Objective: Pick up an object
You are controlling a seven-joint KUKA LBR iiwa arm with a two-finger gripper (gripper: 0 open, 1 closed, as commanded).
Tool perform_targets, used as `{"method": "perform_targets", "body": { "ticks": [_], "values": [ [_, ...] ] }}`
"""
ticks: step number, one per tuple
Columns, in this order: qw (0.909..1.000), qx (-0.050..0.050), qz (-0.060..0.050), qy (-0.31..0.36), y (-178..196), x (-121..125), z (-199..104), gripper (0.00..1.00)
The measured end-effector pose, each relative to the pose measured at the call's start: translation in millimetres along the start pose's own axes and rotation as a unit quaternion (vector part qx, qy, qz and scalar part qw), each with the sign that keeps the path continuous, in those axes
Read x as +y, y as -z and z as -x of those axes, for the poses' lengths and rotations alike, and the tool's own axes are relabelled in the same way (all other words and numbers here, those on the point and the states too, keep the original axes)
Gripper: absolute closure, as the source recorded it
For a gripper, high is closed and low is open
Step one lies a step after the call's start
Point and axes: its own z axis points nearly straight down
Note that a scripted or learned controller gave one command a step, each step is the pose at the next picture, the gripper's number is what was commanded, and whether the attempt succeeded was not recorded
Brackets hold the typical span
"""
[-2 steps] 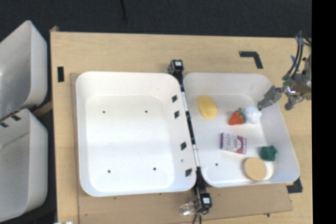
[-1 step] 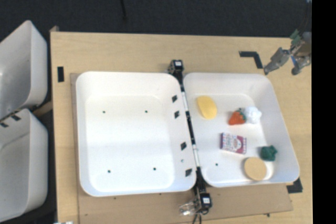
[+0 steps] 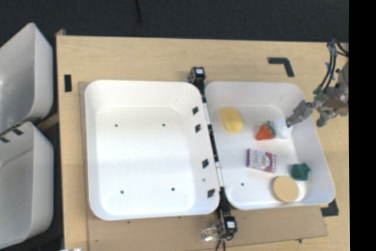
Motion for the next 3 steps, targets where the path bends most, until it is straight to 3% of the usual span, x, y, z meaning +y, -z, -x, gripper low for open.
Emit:
{"method": "perform_targets", "body": {
  "ticks": [1,2,3],
  "values": [
    [1.0,-0.003,0.009,0.003,36.0,43.3,-0.9,0.0],
    [1.0,0.0,0.0,0.0,-50.3,0.0,-0.3,0.0],
    [0.9999,-0.003,0.01,0.004,5.2,54.2,-0.9,0.0]
  ]
}}
